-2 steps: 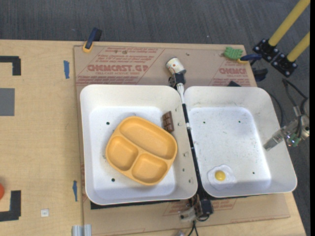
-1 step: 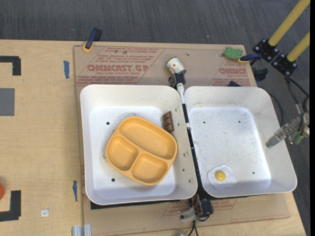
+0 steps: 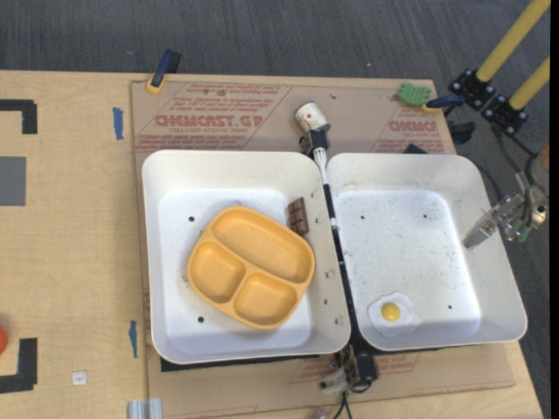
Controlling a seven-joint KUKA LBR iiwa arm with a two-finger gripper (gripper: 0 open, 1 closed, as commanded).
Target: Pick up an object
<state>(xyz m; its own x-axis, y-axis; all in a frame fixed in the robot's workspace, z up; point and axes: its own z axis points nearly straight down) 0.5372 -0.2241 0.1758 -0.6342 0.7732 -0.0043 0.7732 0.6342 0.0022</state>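
In the left bin (image 3: 166, 260) I see a yellow divided plate (image 3: 251, 266) lying flat and slightly turned, with a small brown block (image 3: 299, 216) just beside its far right corner, against the bin's wall. The plate looks stiff, light and slick, so I would judge its raised rim the only place two fingers could bite; the block seems easier, small and rigid. Moving right, the right bin (image 3: 454, 321) holds a toy fried egg (image 3: 391, 312) near its near left corner, flat and likely hard to get under. The gripper (image 3: 480, 231) hangs over that bin's right edge; I cannot tell its state, and nothing visible sits in it.
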